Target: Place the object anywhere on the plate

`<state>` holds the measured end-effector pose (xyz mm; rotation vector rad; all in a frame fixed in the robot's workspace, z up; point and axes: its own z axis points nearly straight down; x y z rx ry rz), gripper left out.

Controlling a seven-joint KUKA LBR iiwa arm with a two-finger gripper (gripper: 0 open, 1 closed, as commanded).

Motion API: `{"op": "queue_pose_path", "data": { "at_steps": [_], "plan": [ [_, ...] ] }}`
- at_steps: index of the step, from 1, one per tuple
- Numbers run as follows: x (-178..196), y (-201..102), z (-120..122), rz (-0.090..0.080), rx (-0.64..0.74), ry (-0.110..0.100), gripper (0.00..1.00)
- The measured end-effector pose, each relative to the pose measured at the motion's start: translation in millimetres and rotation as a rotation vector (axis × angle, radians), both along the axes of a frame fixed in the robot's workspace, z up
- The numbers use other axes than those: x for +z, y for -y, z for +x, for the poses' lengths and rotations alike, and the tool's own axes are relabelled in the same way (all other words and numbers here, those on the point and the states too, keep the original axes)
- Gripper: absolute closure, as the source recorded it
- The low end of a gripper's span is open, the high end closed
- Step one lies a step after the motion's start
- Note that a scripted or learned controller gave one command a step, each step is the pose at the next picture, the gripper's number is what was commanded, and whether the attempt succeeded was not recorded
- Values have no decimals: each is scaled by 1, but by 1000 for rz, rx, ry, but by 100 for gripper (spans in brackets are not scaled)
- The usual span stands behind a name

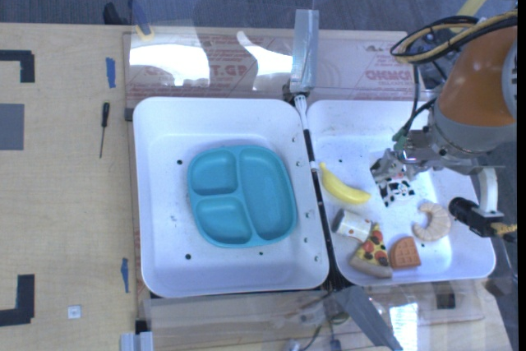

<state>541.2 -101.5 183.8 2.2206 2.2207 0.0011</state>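
The end effector (393, 177) hovers low in the right bin (468, 259) near the banana (343, 187); whether its fingers are apart cannot be told. The blue plate (242, 195) waits in the left bin (156, 177). Crowded toys risk a missed or double grasp

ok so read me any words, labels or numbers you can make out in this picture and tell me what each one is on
Nothing here reads with certainty.
Red print runs along the clear plastic panel behind the left bin: blurred and washed out by glare.
More red print sits on the panel behind the right bin, near the arm: too blurred to read.
The blue plate, banana and pizza slice show no text.
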Motion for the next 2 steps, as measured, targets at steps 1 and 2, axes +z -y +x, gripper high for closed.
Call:
{"op": "queue_pose_path", "data": {
  "at_steps": [1, 2],
  "plan": [
    [68, -72, -14, 2, 7, 4, 100],
    [58, -222, -19, 3, 13, -3, 100]
  ]
}}
